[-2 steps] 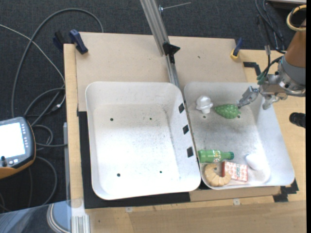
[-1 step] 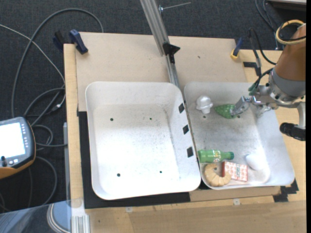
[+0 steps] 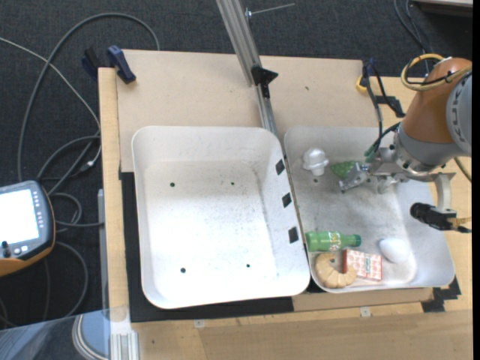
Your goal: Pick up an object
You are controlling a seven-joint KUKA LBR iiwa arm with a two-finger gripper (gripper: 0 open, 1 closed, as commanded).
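On a tan bench (image 3: 195,88) over dark carpet (image 3: 52,21), the gripper (image 3: 358,177) hung at three o'clock; whether its jaws were parted could not be told.

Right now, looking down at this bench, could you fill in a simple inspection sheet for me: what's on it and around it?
Surface: wooden bench bearing the left bin and right bin, side by side.
Job's things, all in the right bin: white round object, green bottle, bagel, red-and-white packet, white egg-like object, small green item by the gripper.
Clutter: blue clamp at the bench's far left corner.
Grippers: gripper low over the right bin's far part; its state is unclear.
Cables: black cables on the floor at left.
Surroundings: dark carpet, handheld controller at left, metal pole.
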